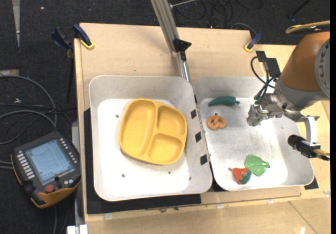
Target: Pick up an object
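Observation:
The right bin [273, 146] holds a dark green pepper-like piece [223, 101] near its back edge. A small brown pretzel [216, 121] sits just in front of it. A light green leafy piece [255, 165] and a red-orange piece [241, 175] touch each other near the bin's front. My gripper [255, 116] hangs over the right bin's back right part, to the right of the pretzel and the green piece, apart from both. Nothing shows between its fingers.
The left bin [105, 123] carries a yellow divided plate [153, 131]. A slanted metal pole [164, 10] runs down to the divider between the bins. A teach pendant [46, 167] lies on the floor at left. Clamps sit at the bench's back corners.

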Action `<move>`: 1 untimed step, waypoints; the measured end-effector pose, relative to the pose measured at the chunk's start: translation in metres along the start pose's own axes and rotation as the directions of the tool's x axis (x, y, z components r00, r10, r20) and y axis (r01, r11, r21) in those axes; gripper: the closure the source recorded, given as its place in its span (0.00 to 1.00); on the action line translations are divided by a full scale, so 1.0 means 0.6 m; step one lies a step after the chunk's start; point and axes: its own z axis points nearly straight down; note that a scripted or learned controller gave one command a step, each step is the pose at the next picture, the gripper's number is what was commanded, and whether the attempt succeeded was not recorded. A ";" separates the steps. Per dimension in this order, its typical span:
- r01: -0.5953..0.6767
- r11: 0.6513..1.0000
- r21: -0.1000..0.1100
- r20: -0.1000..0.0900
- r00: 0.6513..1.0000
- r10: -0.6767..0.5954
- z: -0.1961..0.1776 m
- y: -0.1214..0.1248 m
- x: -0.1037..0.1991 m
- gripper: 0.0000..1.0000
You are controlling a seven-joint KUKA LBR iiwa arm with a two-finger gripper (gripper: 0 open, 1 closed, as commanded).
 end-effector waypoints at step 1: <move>-0.002 1.000 -0.001 0.001 1.000 0.002 -0.086 -0.012 -0.010 1.00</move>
